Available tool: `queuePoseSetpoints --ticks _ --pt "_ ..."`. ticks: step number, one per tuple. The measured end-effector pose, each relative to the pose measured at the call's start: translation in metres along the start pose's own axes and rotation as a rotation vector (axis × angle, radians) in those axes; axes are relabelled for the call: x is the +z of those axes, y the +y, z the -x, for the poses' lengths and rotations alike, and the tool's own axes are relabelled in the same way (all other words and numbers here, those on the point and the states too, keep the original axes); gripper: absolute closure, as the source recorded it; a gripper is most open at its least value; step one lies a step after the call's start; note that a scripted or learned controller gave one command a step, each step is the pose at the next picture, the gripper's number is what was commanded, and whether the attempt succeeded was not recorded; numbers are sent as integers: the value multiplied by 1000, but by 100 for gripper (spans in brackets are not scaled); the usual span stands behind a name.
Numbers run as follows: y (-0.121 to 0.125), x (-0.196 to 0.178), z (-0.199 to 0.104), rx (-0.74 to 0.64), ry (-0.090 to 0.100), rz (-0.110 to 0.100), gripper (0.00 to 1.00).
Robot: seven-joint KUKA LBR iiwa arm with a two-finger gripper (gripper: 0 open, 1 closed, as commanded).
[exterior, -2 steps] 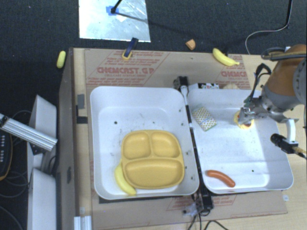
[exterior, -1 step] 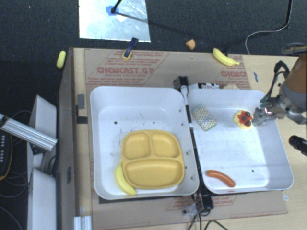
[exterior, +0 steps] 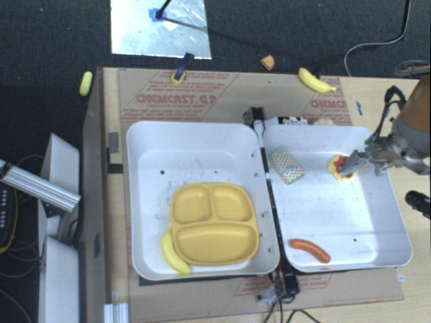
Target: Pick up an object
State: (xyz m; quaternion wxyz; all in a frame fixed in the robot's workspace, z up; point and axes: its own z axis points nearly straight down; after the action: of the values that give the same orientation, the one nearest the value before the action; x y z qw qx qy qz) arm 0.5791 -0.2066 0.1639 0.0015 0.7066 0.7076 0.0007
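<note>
Camera view puts my gripper [exterior: 347, 161] at the small yellow-and-red toy [exterior: 339, 167] near the right bin [exterior: 377, 247] far wall; whether my jaws have closed on it I cannot tell, so I should centre, close firmly, then lift straight.

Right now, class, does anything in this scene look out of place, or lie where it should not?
Yes. A banana lies on the bench outside both bins, behind the right bin. A small orange piece and a yellow item sit on the dark floor beyond the bench. They look dropped or strayed.
</note>
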Motion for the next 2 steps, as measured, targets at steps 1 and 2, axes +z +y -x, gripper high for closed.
queuePoseSetpoints --ticks 1,2 --pt "55 77 0 -3 -1 5 0" --pt "57 64 1 -5 -4 11 100"
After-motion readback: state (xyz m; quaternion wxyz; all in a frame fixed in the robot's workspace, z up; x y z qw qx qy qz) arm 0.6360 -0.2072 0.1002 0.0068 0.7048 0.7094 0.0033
